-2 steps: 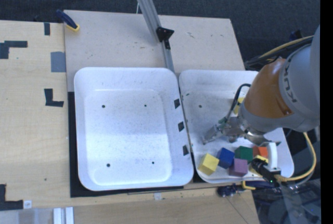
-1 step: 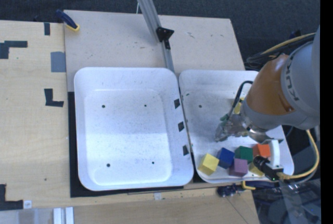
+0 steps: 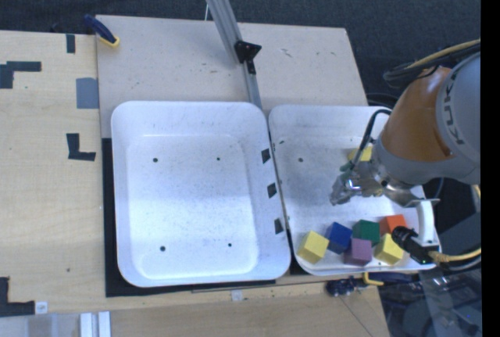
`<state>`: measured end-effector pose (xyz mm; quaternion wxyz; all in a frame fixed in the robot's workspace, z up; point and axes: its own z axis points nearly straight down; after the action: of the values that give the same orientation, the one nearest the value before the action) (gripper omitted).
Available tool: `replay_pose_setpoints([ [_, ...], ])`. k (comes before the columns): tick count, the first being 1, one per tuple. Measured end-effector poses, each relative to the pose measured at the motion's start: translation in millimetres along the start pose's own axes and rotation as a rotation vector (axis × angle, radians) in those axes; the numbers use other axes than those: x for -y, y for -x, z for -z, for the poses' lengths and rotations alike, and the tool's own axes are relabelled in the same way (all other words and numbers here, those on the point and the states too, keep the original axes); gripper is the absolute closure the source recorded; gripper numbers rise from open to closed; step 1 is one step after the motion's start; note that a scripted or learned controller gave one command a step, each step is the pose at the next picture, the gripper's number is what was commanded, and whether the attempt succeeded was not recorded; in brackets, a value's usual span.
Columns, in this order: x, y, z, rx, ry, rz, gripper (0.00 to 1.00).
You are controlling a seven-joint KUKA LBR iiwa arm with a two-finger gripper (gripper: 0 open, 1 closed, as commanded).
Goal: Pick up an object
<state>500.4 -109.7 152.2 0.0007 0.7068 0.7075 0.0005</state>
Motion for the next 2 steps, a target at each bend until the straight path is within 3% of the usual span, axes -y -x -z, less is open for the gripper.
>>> replay_pose_setpoints([
  [1, -0.2, -4.0, 62.3, 0.001, 0.003, 0.001, 1.0],
  [2, -0.8, -4.4, 76.8, 0.0, -0.001, 0.001, 1.0],
])
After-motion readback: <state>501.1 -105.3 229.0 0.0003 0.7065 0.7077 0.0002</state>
